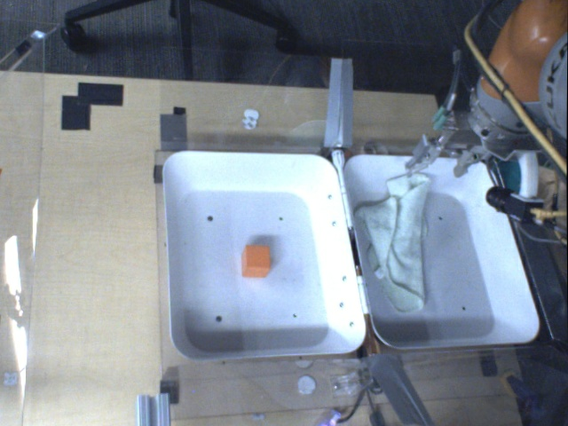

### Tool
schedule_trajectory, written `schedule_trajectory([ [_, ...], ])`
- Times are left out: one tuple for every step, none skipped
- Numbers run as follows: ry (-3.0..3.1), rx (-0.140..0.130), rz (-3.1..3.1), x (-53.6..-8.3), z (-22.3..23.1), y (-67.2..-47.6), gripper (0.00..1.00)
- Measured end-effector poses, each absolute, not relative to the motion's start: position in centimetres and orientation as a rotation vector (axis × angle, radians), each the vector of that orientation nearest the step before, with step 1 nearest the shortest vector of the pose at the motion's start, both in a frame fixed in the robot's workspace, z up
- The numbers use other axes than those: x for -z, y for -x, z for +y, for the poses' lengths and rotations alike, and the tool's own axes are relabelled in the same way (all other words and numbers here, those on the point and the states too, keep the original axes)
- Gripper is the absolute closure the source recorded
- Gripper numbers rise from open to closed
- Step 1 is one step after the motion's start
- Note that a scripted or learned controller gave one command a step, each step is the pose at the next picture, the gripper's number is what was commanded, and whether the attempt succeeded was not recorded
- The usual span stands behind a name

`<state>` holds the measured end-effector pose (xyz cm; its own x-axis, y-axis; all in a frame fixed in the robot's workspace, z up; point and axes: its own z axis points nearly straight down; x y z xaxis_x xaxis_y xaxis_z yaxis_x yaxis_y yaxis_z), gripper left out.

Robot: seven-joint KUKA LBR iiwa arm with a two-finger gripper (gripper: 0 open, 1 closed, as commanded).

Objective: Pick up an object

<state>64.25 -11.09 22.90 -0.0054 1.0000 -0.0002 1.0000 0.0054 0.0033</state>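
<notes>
While no object is clear of a bin, the task stands at its approach-and-grasp step; entries follow.

1. Gripper (444, 160): at the 12 o'clock rim of the right bin (506, 318), just above the top end of the cloth. State: cannot tell whether it is spread or pressed together (the metal parts blur into one another at this slant). Nothing can be confirmed as held.

2. Arm (524, 34): grey, orange band showing, entering from 3 o'clock and bent over the far right corner of the bench (89, 264).

3. Cloth (399, 238): pale, crumpled, in the right bin. It runs as a long strip from the bin's 12 o'clock edge down toward 6 o'clock, keeping to the 9 o'clock half of the floor. Its top end comes to a peak directly under the gripper; touching or just apart, I cannot say. Judged the likeliest target, being nearest.

4. Block (256, 261): small, orange, cube-shaped, in the left bin (191, 176), a little toward 6 o'clock of centre, flat on the floor and well apart from every wall. Well apart from the gripper too.

5. Next move, as judged: a firm close on the cloth's peak, then a straight lift high enough for the trailing end at 6 o'clock to leave the floor. Soft fabric may slip free from a shallow pinch, so a bite lower into the folds would serve better.
</notes>
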Motion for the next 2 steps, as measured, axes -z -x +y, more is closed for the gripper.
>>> schedule_trajectory([
  [-2.179, -0.013, 2.249, -9.8, -8.6, -63.9, 0.0],
  [-2.175, -0.018, 2.246, -11.0, -8.6, -64.0, 1.0],
])
